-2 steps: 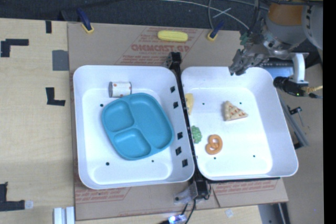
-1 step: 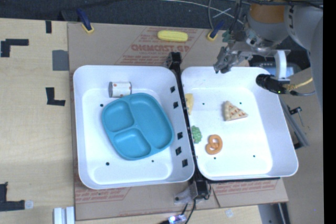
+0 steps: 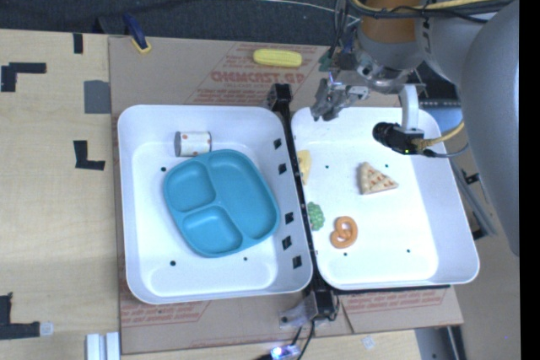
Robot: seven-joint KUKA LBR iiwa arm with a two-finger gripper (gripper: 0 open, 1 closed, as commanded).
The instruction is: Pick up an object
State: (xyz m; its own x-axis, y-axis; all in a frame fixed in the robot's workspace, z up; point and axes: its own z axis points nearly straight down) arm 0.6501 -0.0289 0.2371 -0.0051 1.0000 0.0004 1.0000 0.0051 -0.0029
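Pretzel (image 3: 343,232), broccoli (image 3: 315,216) and waffle wedge (image 3: 375,180) lie well below the jaws (image 3: 325,110), whose spread is unreadable; hovering at the right bin's (image 3: 439,261) far rim, a descent risks closing on nothing.

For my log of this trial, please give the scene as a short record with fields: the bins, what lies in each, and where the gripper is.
left bin: blue divided plate; small can on its side beyond it
right bin: waffle wedge; pretzel; green piece and yellow piece by the inner wall
outside the bins: yellow banana-like item on the cardboard
gripper: above the right bin's far left corner, nothing seen between its fingers
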